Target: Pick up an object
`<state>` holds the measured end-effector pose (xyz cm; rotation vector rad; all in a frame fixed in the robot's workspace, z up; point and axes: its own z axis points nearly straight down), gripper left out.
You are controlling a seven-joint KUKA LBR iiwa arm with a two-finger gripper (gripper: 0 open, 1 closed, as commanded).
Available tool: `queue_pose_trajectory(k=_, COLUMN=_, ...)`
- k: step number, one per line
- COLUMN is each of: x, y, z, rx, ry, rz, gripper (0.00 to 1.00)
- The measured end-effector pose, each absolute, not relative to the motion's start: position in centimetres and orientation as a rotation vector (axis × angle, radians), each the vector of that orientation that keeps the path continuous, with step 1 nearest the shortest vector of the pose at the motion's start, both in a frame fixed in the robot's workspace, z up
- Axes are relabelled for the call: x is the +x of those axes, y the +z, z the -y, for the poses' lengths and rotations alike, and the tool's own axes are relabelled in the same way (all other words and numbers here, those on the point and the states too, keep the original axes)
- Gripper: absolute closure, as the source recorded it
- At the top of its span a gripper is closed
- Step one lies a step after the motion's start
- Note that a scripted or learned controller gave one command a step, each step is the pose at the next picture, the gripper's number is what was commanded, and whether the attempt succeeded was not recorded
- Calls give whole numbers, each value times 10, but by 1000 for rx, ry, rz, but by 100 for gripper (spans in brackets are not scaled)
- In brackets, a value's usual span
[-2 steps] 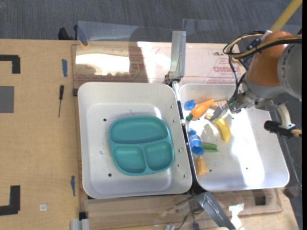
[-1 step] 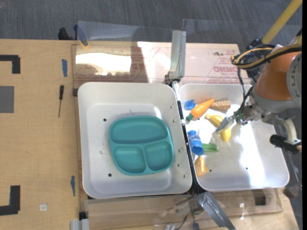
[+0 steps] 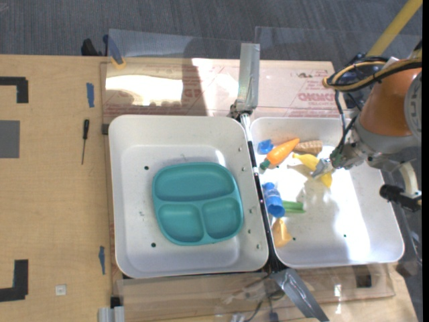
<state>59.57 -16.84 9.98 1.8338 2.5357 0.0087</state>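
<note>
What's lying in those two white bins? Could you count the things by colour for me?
Teal: 1, the divided plate in the left bin
Blue: 2
Orange: 2, the carrot and a small piece
Yellow: 1
Tan: 1
Green: 1, a thin stick
Total: 8, though the small ones in the right bin are hard to tell apart.

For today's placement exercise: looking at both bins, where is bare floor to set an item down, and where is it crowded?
Free: the right bin's near-right floor, and the left bin's margins around the teal tray. Crowded: the right bin's far-left part, where the carrot, blue pieces and yellow pieces cluster by the pincer.
</note>
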Motion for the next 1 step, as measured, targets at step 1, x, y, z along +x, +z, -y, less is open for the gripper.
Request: queue_pose_trajectory(k=1, x=619, y=204, z=87, rx=1832, ry=15, rz=-2539, gripper=100)
